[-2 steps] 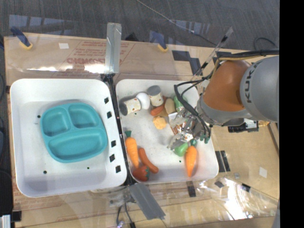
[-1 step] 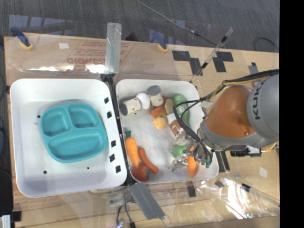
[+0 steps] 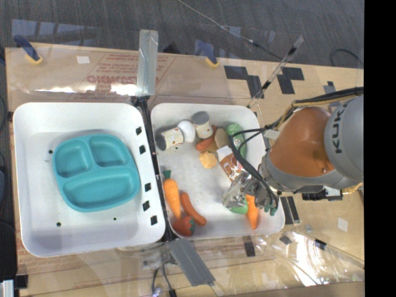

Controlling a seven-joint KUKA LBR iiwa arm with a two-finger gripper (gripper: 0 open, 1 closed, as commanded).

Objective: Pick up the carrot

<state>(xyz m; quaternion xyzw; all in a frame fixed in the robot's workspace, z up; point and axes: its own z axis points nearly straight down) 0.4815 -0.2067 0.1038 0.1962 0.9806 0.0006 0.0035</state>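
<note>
1. Two shallow white bins sit side by side on a bench. The left bin (image 3: 25, 184) holds a teal divided plate (image 3: 96, 171) near its middle.
2. The right bin (image 3: 185, 111) holds mixed toy food. One carrot (image 3: 171, 197) lies along its left wall, orange with a green top, beside a red pepper (image 3: 184, 225) in the near left corner.
3. A second small carrot (image 3: 252, 211) lies near the bin's near right corner, touching or just under the gripper (image 3: 250, 195).
4. The grey arm (image 3: 309, 150) reaches in from the right, its gripper low over that near right corner among the clutter.
5. I cannot tell the gripper's state or whether anything is grasped.
6. To do this step well, I judge the gripper should centre over the carrot's length, clear of the neighbouring green piece (image 3: 239, 208), and lift straight up.
</note>
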